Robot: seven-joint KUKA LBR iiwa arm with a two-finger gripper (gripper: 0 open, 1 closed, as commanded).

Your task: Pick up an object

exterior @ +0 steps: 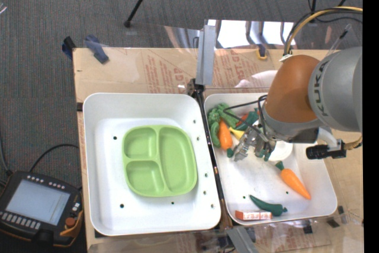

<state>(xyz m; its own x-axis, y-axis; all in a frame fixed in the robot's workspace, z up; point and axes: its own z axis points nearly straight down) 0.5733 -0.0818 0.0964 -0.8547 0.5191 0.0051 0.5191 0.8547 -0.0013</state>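
Where toys crowd the right bin (320, 201), the end effector (249, 148) hangs

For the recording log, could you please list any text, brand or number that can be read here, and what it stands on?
"KUKA": on the grey arm, reading vertically.
Red printing on the cardboard behind the bins: mirrored and too faint to read.
Red label at the right bin's near edge: too small to read.
Pendant screen: no legible text.

Counter with two white bins

The brown, board-covered counter (142, 68) carries a left bin (98, 127) and a right bin (323, 186), set just beside each other with their inner rims nearly touching. A small dark blue item, perhaps tape (96, 48), lies near the counter's far left corner.
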